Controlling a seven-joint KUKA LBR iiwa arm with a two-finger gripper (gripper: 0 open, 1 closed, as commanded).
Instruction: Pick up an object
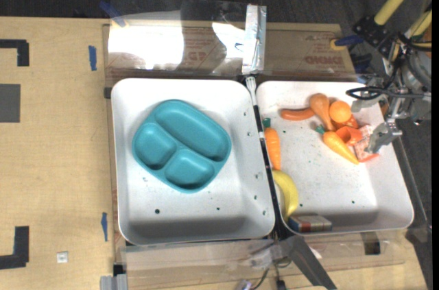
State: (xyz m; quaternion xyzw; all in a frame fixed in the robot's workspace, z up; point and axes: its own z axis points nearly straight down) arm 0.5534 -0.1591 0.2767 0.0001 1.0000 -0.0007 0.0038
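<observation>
Silvery metal hand (379, 138) with pale fingers; dark cables looped above it at the wrist.

Bins: two, the left bin (127, 165) far from the pincer (379, 138), the right bin (384, 199) under it
Blue plates (181, 145): one, far left of the pincer
Carrots (273, 147): one, left of the pincer
Bananas (287, 191): one, below and left of the pincer
Toy foods beside the pincer (333, 123): about five, too bunched to count well

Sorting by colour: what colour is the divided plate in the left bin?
Teal blue; the divided plate shows clearly in the camera view.
</observation>
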